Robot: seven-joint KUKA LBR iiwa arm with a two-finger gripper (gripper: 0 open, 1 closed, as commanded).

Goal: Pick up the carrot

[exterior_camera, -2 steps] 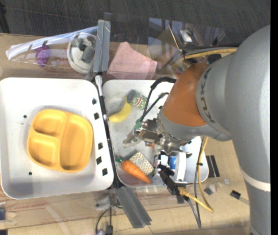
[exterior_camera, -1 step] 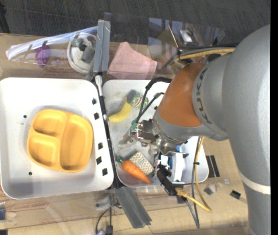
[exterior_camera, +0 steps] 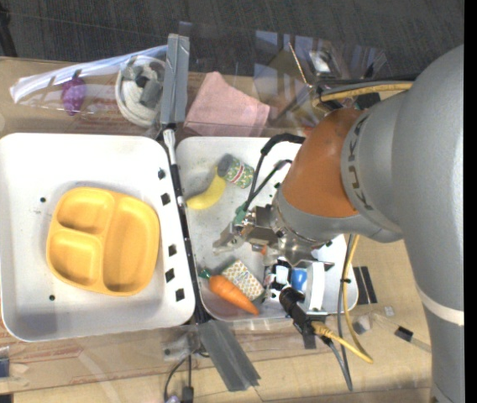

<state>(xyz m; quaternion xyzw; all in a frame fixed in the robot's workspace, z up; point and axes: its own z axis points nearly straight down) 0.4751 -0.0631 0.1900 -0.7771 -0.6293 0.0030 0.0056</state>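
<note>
The orange carrot (exterior_camera: 233, 295) with a small green top lies at the near left corner of the right bin (exterior_camera: 195, 250), its tip pointing right. My gripper (exterior_camera: 240, 233) hangs above the middle of that bin, a short way up and slightly right of the carrot, apart from it. Nothing is seen in its grasp. The orange-banded wrist and grey arm cover the right half of the bin.
A patterned small box (exterior_camera: 245, 278) touches the carrot's upper side. A yellow banana (exterior_camera: 207, 194) and a green patterned can (exterior_camera: 238, 171) lie at the bin's far side. The left bin (exterior_camera: 20, 309) holds a yellow divided plate (exterior_camera: 104, 240). A pink cloth (exterior_camera: 222, 107) lies beyond the bins.
</note>
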